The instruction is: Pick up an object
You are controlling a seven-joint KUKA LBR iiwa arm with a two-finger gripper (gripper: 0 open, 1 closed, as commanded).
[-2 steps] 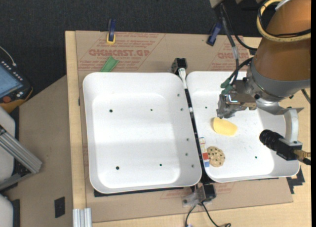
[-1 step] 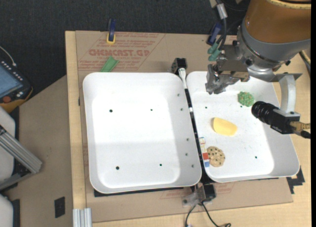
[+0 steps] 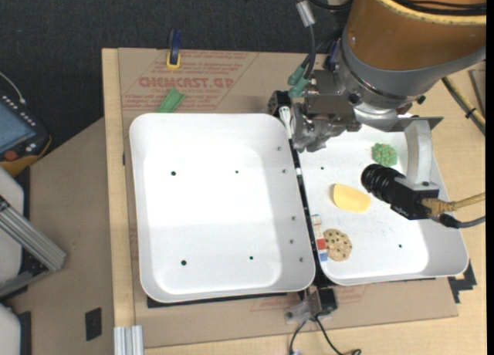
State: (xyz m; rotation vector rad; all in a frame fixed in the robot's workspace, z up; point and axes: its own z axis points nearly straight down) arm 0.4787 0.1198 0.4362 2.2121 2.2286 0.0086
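Right bin (image 3: 432, 265): cookie (image 3: 337, 245) (below pincer (image 3: 311, 136))

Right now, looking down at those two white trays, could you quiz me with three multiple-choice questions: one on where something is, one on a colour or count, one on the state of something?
1. Where does the cookie lie?
A. In the left bin
B. In the right bin, near its front edge
C. On the cardboard

2. What colour is the small bumpy object at the back of the right bin?
A. Green
B. Red
C. Blue

3. How does the yellow piece lie?
A. Resting flat on the bin floor
B. Lifted in the air
C. Stacked on the cookie

Answers: 1 B, the cookie sits low in the right bin beside the divider. 2 A, it is plainly green. 3 A, it lies on the white floor, apart from the cookie and from the gripper farther back.
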